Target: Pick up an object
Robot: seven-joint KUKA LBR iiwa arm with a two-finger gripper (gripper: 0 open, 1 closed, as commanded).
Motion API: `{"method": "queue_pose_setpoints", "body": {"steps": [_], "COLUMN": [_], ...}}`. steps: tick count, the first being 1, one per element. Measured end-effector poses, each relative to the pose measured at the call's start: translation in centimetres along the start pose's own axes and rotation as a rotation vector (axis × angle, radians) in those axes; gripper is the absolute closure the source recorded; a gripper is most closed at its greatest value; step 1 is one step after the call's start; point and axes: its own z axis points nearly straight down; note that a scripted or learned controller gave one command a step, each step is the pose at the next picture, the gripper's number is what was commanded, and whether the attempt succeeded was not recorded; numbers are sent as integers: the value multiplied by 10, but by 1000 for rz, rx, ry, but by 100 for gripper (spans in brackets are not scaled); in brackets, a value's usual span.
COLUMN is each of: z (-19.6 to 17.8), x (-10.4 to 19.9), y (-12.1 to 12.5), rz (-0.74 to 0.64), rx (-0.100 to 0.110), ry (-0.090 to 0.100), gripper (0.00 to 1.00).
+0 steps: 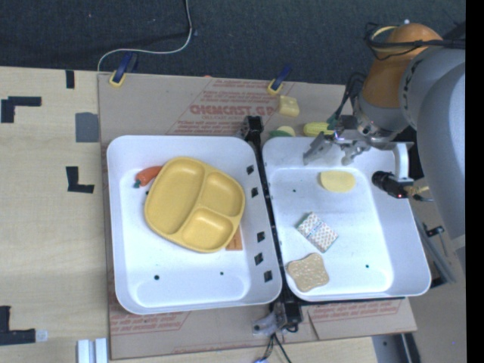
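Observation:
My gripper (333, 150) hangs over the far edge of the right bin (393, 240), its two fingers spread apart with nothing between them. Just in front of it lies a flat yellow oval piece (337, 181). Nearer the middle of the same bin sits a small white patterned block (317, 231), and a tan toast-shaped piece (308, 272) lies by the near rim. The left bin (128, 263) holds a yellow divided plate (194, 203) with an orange carrot-like piece (148, 175) poking out at its far left.
Behind the bins, small yellow and green items (288, 107) (283, 131) rest on the cardboard sheet (219, 104). A black divider with clips (259, 195) runs between the bins. The grey arm (446, 119) fills the right side. A white cable (162, 50) curls at the far left.

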Motion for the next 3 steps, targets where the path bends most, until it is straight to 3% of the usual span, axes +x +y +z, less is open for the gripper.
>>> {"method": "queue_pose_setpoints", "body": {"steps": [1, 2, 3], "z": [55, 52, 52], "x": [-36, 10, 0], "y": [-42, 6, -11], "rz": [1, -8, -4], "rx": [7, -3, -2], "ry": [0, 3, 1], "gripper": [0, 0, 0]}}
